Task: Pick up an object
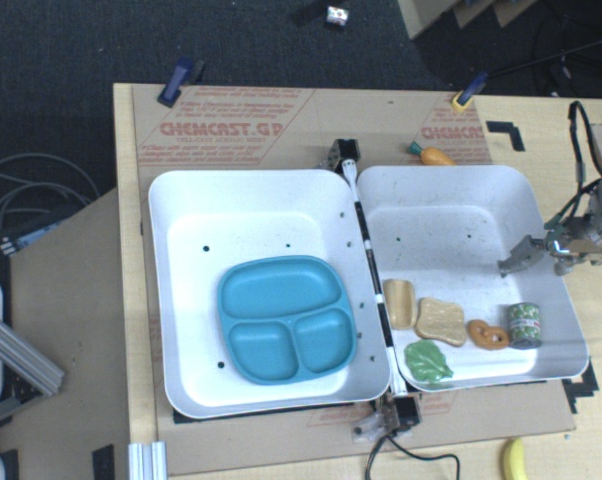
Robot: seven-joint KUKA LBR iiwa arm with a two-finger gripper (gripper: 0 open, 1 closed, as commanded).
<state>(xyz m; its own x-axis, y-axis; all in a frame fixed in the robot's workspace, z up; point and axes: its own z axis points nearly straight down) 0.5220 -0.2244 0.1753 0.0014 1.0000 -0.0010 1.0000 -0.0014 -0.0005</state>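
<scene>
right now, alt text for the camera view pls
Two white bins sit side by side on a bench. The left bin holds a blue tray; the right bin has bread, a pretzel, a green leaf and a can along its near edge, the hand just above them.

Grey two-finger gripper (526,255) at right edge of frame, mid-height. Fingers point left, slightly downward. Grey metal wrist block (579,248) behind it, extending off the right edge. Black cables (581,158) loop above the wrist. Finger spread too small to make out.
</scene>
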